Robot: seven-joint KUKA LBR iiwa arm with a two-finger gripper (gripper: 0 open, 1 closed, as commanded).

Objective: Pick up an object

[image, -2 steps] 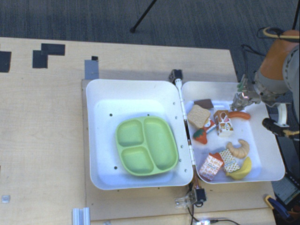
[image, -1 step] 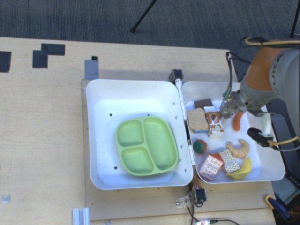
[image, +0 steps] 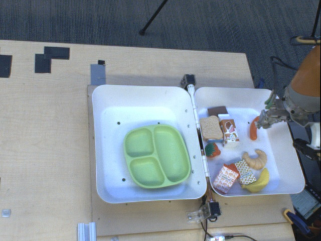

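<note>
The right bin (image: 281, 185) holds several toy foods. A small orange-red piece (image: 254, 129) lies near its far right side. My gripper (image: 264, 118) hangs at the bin's right rim, just up and right of that piece and close to it; whether it touches the piece is unclear. Further left lie a brown block (image: 217, 111), a bread slice (image: 211, 128) and a small red and white carton (image: 229, 131). Toward the front lie a croissant (image: 256, 158), a banana (image: 259, 181), a red packet (image: 226, 177) and a checkered packet (image: 246, 171).
The left bin (image: 108, 134) holds a green divided plate (image: 157, 156). A red and green round toy (image: 212, 150) sits by the divider between the bins. The arm's orange band (image: 307, 77) rises at the right edge. A clamp with cables (image: 208, 212) sits at the bench front.
</note>
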